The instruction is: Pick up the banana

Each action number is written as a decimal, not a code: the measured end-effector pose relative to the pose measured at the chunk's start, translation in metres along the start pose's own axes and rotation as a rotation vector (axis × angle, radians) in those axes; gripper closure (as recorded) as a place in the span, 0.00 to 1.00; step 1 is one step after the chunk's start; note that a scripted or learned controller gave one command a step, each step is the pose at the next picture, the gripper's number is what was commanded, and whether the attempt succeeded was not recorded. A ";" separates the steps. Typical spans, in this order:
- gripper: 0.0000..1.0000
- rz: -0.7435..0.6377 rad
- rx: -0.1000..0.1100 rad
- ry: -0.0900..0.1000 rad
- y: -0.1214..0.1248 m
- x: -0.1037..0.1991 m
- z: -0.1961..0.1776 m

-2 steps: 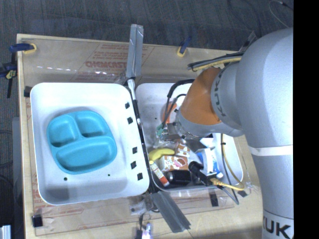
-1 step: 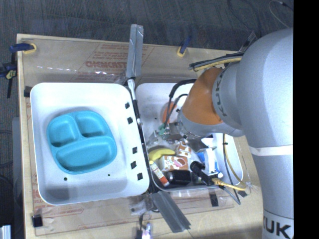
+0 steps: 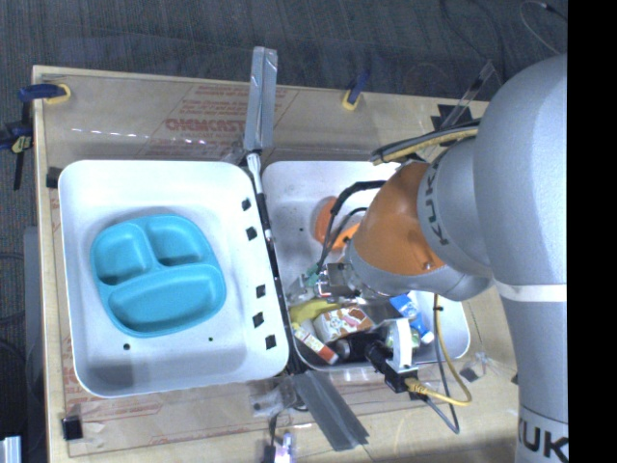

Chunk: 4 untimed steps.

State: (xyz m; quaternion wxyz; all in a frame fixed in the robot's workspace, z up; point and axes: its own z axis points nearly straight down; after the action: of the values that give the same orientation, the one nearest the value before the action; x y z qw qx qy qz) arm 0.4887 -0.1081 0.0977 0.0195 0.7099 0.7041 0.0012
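— Where was the banana [image 3: 310,310]?
— It lay in the right bin [image 3: 289,186], near the front, by the wall between the bins. A pile of small packets [image 3: 339,326] sat just beside it.
— Did the gripper [image 3: 328,280] hold it?
— I could not tell. The gripper hung just above the banana, and the arm [image 3: 501,201] hid it.
— And the left bin [image 3: 72,258]?
— A blue plate [image 3: 159,273] with three parts lay in it.
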 end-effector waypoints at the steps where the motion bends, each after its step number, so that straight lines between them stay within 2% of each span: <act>1: 0.00 0.014 0.033 0.028 0.005 -0.031 0.009; 2: 0.00 -0.085 0.027 0.021 -0.011 -0.006 -0.014; 3: 0.00 0.141 0.039 0.025 0.012 -0.018 0.010; 4: 1.00 0.136 0.045 0.027 0.012 -0.018 0.004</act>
State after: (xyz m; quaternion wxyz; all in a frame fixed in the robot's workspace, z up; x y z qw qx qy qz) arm 0.5009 -0.1260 0.0945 -0.0063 0.7562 0.6543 -0.0038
